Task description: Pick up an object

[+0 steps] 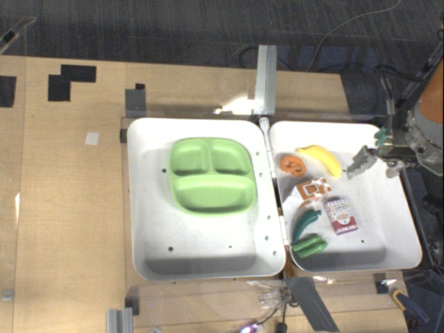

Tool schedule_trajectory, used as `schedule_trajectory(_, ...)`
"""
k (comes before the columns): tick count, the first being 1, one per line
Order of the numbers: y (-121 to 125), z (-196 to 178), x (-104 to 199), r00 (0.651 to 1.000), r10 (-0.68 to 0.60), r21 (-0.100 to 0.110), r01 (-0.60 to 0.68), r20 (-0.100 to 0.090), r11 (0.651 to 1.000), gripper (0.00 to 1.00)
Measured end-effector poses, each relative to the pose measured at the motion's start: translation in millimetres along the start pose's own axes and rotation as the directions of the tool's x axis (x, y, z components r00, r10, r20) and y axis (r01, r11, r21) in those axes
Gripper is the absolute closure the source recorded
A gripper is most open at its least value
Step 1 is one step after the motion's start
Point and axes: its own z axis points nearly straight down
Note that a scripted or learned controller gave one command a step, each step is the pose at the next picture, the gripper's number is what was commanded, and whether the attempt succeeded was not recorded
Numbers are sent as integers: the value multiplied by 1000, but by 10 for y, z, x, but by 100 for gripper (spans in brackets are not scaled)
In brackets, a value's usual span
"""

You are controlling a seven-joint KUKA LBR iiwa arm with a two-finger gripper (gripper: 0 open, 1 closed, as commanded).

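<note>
Tool point(362, 162) at right bin's point(395, 207) right side, fingers' state not discernible; banana point(321, 159) lies just left of it, apart.

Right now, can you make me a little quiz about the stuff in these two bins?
1. True or false: the green tray lies in the left bin.
2. Which thing lies nearest the gripper? A) banana B) green peppers C) green tray
3. Fill in: the round thing just left of the banana is coloured ____.

Key: 1 true. 2 A. 3 orange, the small orange piece in the right bin.
</note>
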Motion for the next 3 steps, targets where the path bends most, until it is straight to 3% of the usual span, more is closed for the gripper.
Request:
schedule_trajectory(1, 752, 1175, -92, 1000, -14, 1, 14, 0, 1000, 0)
schedule_trajectory(2, 1128, 1861, -435, 998, -67, -7, 67, 3, 998, 0)
schedule_trajectory(3, 1149, 1731, -422, 998, -69, -11, 69, 1, 998, 100)
